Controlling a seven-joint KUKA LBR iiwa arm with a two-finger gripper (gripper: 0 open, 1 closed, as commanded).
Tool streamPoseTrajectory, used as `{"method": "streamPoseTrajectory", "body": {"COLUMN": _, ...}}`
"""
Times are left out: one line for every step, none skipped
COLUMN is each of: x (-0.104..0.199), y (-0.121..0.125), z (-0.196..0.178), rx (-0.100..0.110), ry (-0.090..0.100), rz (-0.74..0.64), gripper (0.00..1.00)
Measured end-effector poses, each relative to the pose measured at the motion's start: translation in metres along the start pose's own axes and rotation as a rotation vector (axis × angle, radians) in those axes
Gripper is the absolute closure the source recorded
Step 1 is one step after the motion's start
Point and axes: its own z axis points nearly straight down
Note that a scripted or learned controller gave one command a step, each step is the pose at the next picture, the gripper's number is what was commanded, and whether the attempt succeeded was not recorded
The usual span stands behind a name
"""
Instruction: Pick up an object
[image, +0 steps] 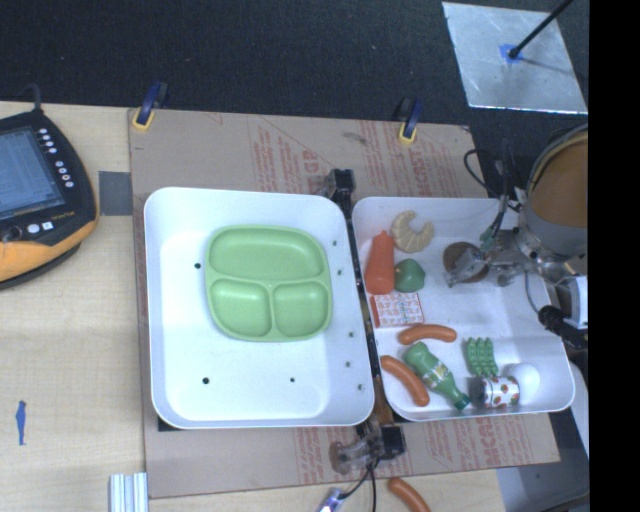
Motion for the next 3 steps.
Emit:
{"method": "streamPoseTrajectory", "body": {"x": 0.007, "y": 0.049, "z": -0.001, "rx": -0.002, "ry": 0.002, "rz": 0.002, "gripper": 0.00}}
{"method": "streamPoseTrajectory", "body": {"x": 0.036, "y": 0.055, "z": -0.072, "rx": -0.003, "ry": 0.002, "rz": 0.002, "gripper": 0.00}}
{"method": "streamPoseTrajectory", "body": {"x": -0.001, "y": 0.056, "z": -0.045, "rx": -0.003, "ry": 0.001, "rz": 0.004, "gripper": 0.00}}
